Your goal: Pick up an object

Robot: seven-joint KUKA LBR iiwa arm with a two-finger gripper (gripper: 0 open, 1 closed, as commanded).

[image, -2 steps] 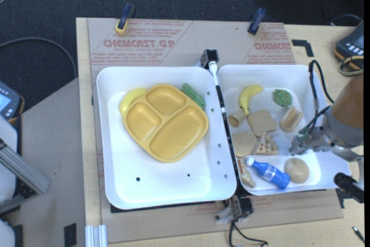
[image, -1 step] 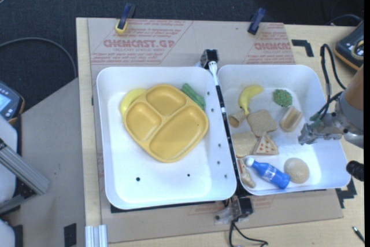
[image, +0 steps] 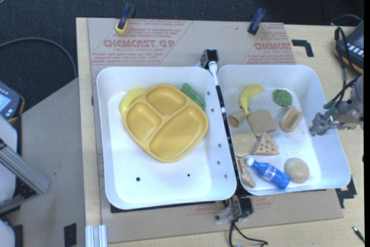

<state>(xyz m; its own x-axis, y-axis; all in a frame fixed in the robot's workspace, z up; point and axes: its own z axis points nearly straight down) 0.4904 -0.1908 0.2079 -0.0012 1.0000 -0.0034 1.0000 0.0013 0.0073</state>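
The grey metal gripper (image: 324, 123) hangs at the right edge of the right white plastic bin (image: 324, 89); whether it is open or closed, I cannot tell, and nothing shows in its grasp. Just to its left lies the tan bread-roll toy (image: 291, 118), with the green broccoli toy (image: 282, 98) beyond. A blue plastic bottle (image: 270, 173) lies nearer the front. The left white bin (image: 110, 124) holds a yellow divided tray (image: 166, 122).

Two white bins (image: 115, 182), one yellow tray (image: 166, 122)
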